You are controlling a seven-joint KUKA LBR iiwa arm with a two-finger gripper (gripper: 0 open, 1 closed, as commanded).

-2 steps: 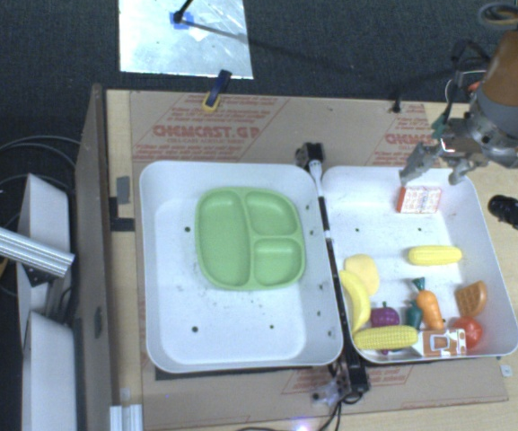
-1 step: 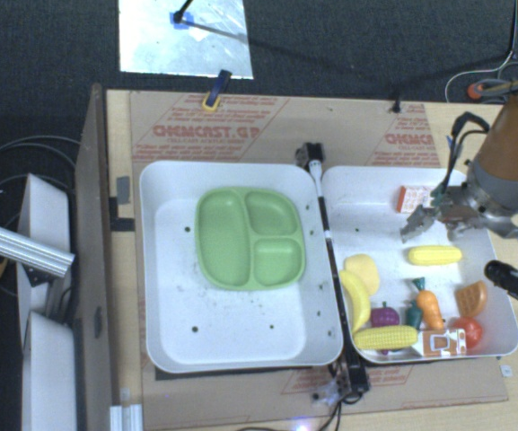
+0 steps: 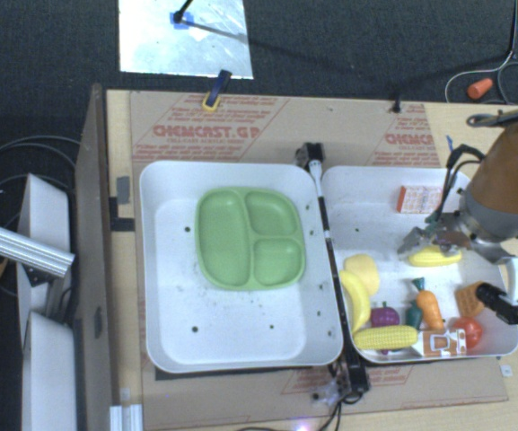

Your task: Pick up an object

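**Two bins, one crowded with toy food**

Several toy foods lie in the right bin, and the one closest to the gripper is a small yellow lemon-shaped piece, lying just below the gripper's grey metal parts, near the bin's right side. Whether the fingers stand apart or together cannot be made out from this angle, nor whether they touch the yellow piece; nothing is plainly seen between them.

Below and left of that piece sits an orange carrot with a green top, tilted. Further left a yellow banana curves along the bin's left wall, with a purple piece just beside it and a corn cob lying along the front wall. A red tomato-like piece and an orange-and-white carton rest in the front right corner, near an orange-brown piece. A small red-and-white packet lies apart near the bin's back.

The arm, with its orange band, reaches in from the right above the bin's edge.

The left bin holds a green divided plate with three compartments, near its middle. Both bins sit on a cardboard sheet printed with red lettering. Cables run across the dark floor beyond the bench.
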